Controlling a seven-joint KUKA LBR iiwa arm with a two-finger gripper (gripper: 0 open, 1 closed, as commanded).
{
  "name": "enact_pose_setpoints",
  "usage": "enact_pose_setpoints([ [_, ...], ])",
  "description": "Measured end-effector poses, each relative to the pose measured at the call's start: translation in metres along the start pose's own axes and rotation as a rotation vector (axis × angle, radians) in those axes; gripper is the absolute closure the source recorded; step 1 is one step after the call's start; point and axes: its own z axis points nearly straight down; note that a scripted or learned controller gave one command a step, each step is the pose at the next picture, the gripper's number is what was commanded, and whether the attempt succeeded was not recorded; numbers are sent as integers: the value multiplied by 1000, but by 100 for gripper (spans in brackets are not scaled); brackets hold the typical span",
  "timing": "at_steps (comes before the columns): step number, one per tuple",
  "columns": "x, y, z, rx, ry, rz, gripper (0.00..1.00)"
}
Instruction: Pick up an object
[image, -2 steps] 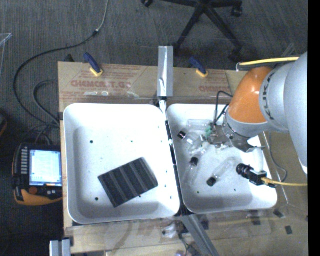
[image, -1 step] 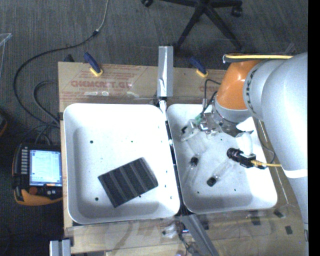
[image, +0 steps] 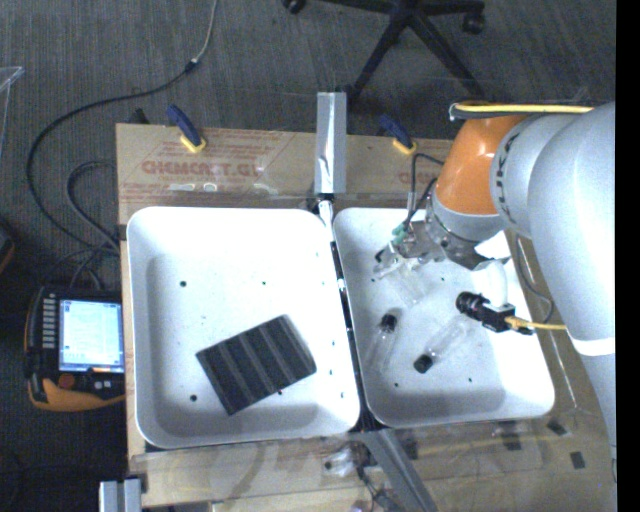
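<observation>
We judge the pick not yet made: our end effector (image: 400, 247), grip state impossible to tell, hangs over the right bin (image: 520, 395), clear vials (image: 437, 350) lying just below it.

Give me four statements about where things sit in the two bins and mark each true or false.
1. The black ribbed block lies in the left bin. True.
2. The gripper hangs over the left bin. False: it is over the right bin, near its back edge.
3. Small clear items with black caps lie in the right bin. True.
4. The ribbed block is between the gripper's fingers. False: it lies apart, in the other bin.
</observation>
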Motion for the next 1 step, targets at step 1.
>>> enact_pose_setpoints([
  [1,25,44,-111,14,-2,128,100],
])
